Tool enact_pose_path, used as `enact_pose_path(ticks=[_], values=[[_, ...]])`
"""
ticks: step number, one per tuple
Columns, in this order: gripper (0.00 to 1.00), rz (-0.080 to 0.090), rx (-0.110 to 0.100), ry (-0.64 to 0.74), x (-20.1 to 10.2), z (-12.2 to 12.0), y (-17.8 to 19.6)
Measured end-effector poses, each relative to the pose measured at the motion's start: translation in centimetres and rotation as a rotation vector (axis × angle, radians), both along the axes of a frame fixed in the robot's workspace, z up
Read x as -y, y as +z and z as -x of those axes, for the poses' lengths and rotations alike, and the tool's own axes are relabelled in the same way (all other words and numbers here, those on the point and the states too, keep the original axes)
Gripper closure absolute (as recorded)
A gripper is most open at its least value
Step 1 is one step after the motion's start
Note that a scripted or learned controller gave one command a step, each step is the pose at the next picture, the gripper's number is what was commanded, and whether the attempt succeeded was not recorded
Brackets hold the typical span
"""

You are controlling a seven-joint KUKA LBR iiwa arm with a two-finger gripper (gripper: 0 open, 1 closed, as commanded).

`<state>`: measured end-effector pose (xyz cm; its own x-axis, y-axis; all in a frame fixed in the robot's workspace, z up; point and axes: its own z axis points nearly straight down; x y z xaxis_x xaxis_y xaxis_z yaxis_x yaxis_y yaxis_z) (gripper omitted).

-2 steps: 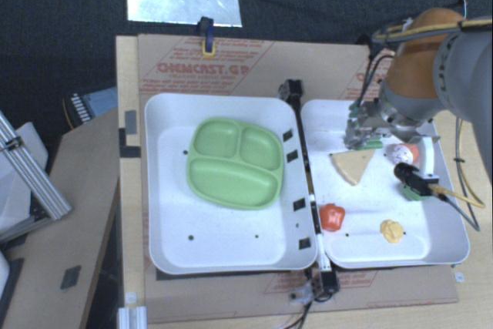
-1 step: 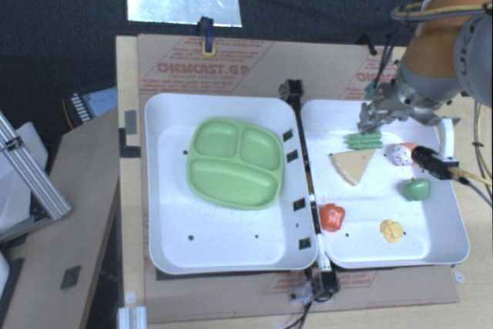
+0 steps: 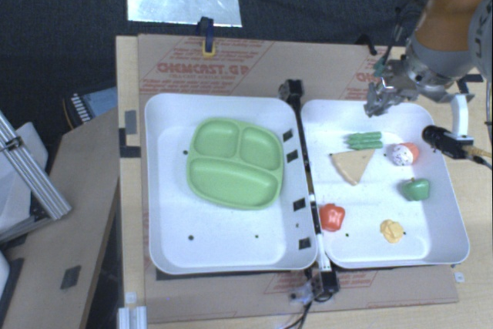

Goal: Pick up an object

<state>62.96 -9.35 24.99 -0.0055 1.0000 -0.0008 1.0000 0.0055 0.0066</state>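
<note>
Gripper (image 3: 377, 105) upper right, finger state unclear; drop straight onto green beans (image 3: 364, 140) just below, centred.

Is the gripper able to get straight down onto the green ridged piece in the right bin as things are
Probably yes. The gripper hangs just above and behind the green ridged piece, which lies uncovered in the right bin. The tan wedge sits close in front, but nothing lies over the piece.

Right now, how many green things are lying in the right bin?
2. The green bean bundle lies near the bin's far edge, beside the tan wedge. The green pepper lies towards the right wall. None seems hidden.
</note>
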Motion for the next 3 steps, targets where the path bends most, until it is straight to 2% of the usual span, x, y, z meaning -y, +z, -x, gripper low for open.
enact_pose_path(ticks=[1,2,3], values=[[1.00,0.000,-0.003,0.000,0.0,-0.1,1.6],[1.00,-0.002,-0.007,0.002,-5.2,1.8,-0.2],[1.00,-0.002,-0.006,0.003,-10.8,2.7,-1.2]])
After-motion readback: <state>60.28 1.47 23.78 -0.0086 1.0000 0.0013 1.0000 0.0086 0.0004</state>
